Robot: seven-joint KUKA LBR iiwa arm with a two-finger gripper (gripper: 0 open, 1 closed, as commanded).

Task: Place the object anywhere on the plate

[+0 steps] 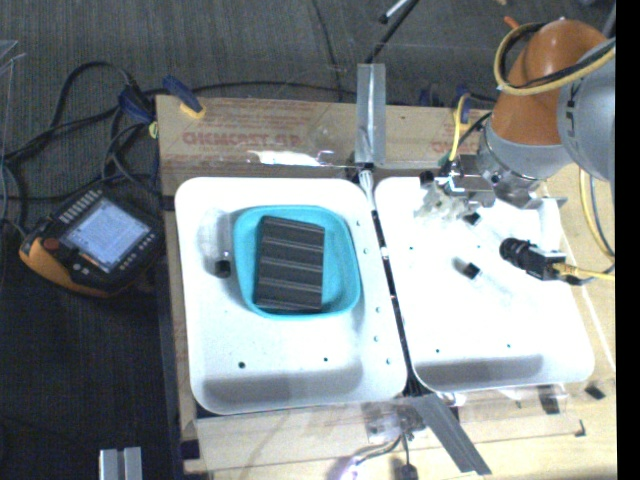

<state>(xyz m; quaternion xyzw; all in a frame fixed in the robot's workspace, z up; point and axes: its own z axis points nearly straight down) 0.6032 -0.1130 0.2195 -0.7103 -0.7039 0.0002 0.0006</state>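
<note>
2 white bins sit side by side on the bench (300, 133). The left bin (285, 368) holds a blue plate (342, 268) carrying a dark ribbed block (290, 263). Above the right bin (500, 353), the end effector (447, 196) hovers near the back edge; its grip state cannot be told.

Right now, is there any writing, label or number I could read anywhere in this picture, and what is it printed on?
Red lettering on the cardboard sheet behind the bins: too blurred to read.
Screen of the handheld controller on the floor: lit, but its contents are too small to read.
Blue plate, dark ribbed object on it, white bins and the gripper: no writing visible.
</note>
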